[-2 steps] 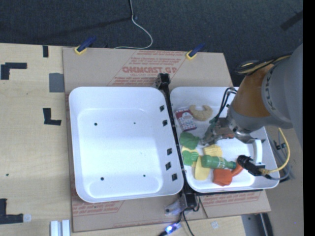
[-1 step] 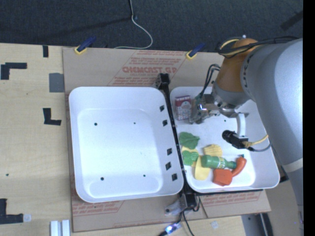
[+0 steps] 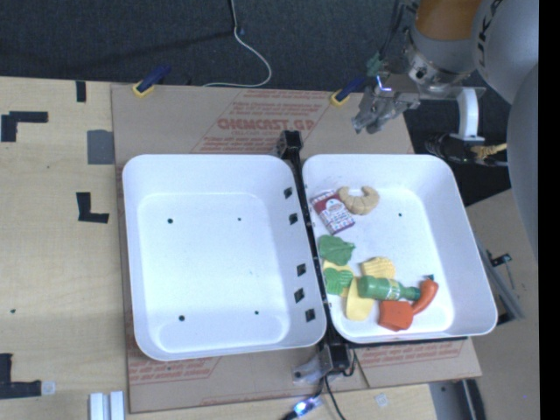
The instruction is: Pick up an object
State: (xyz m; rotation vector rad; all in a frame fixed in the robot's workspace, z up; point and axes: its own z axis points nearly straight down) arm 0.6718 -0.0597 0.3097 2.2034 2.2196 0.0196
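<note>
Even overhead light, slightly soft, mild glare

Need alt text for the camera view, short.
The gripper hangs above the bench beyond the right bin, which holds small toy foods clustered along its left side. The left bin sits beside it.

Red print reading roughly "CHEMGARD" on cardboard sheet [image 3: 262, 116], upside down, partly legible
</note>
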